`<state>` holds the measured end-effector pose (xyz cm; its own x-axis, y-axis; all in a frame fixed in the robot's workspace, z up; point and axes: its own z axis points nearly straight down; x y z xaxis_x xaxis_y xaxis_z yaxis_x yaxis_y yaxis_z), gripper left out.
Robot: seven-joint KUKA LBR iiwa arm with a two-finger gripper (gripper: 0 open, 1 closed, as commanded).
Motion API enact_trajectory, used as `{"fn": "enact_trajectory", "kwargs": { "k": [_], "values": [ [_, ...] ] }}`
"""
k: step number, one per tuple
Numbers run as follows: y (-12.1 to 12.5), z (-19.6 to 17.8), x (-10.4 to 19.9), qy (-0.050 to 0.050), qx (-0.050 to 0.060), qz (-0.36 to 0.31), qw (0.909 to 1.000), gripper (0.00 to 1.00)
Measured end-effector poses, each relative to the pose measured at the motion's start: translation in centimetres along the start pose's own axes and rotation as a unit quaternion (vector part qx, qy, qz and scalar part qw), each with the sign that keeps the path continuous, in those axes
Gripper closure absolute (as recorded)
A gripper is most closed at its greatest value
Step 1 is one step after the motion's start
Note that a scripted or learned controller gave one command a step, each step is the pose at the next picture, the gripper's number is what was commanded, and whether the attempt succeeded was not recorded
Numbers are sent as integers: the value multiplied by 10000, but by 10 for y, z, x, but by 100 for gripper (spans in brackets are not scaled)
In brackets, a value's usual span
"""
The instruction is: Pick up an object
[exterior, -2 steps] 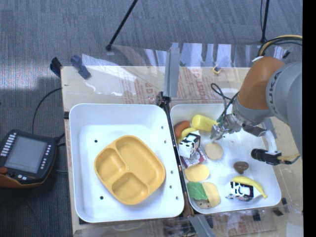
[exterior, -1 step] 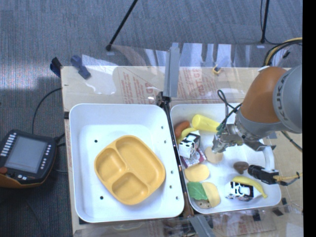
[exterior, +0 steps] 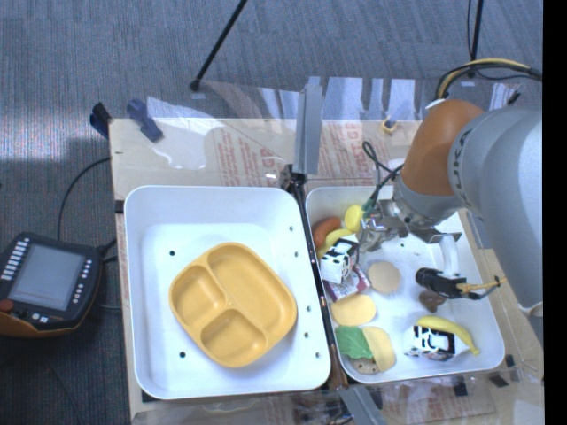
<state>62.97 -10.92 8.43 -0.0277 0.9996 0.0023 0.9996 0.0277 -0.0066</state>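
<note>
Grey carpet surrounded the worktop (exterior: pixel 177 153), which carried two white bins side by side. One yellow three-compartment plate (exterior: pixel 232 303) lay in the left bin (exterior: pixel 146 211), with bare floor all round it. About ten small objects crowded the right bin (exterior: pixel 493 348) — among them a banana (exterior: pixel 450 329), a black-and-white cube (exterior: pixel 337 259) and a round tan piece (exterior: pixel 384 277). Its far-right strip stayed open. The hand (exterior: pixel 379 223) hung over the bin's upper left, near a yellow piece (exterior: pixel 353 217) — whether it was open or closed, I could not tell.

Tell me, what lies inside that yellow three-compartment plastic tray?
Nothing shows in the yellow three-compartment plastic tray; its three hollows look bare. The left white bin floor beneath it is covered.
</note>
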Motion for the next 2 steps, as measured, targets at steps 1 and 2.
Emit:
{"fn": "enact_trajectory", "kwargs": {
  "k": [1, 2],
  "values": [
    [6, -2, 18, -6, -21, 313, 9995, 0],
    [11, -60, -27, -13, -49, 666, 9978, 0]
  ]
}}
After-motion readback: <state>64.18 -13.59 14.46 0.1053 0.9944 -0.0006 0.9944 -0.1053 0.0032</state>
